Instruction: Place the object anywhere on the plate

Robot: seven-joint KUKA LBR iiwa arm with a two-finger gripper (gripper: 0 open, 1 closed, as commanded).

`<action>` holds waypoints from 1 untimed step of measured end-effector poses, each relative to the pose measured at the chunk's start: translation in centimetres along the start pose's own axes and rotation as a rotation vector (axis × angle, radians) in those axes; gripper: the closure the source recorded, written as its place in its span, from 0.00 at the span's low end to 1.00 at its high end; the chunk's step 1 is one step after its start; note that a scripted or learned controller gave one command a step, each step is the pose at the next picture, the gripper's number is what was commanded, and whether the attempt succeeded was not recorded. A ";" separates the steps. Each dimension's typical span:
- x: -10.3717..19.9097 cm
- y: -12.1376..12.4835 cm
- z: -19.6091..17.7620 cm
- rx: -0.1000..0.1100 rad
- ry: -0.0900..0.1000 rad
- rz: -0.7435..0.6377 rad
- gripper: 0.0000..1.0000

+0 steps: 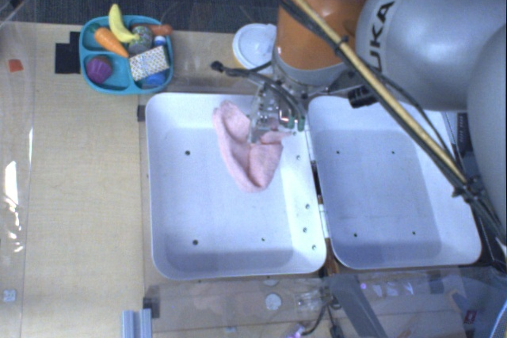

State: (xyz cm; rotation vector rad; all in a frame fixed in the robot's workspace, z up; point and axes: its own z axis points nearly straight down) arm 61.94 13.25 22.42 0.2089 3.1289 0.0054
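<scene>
A pink cloth [247, 148] lies crumpled in the upper middle of the left white bin [182, 241]. Its right edge is pulled up into my gripper [268, 127], which is shut on that edge; the rest of the cloth sags down and to the left onto the bin floor. The blue divided plate [89, 83] sits outside the bins on the bench at the upper left, well away from the gripper. It carries a toy banana [119, 24], a carrot [109, 41], a purple piece [99, 69] and a patterned block [150, 60].
A white cup [253, 45] stands just behind the left bin, close to the arm's orange band [313, 20]. The right white bin [396, 194] lies under the arm. A black square [67, 57] sits left of the plate.
</scene>
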 end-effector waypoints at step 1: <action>0.0 0.0 0.0 0.000 -0.001 0.000 0.00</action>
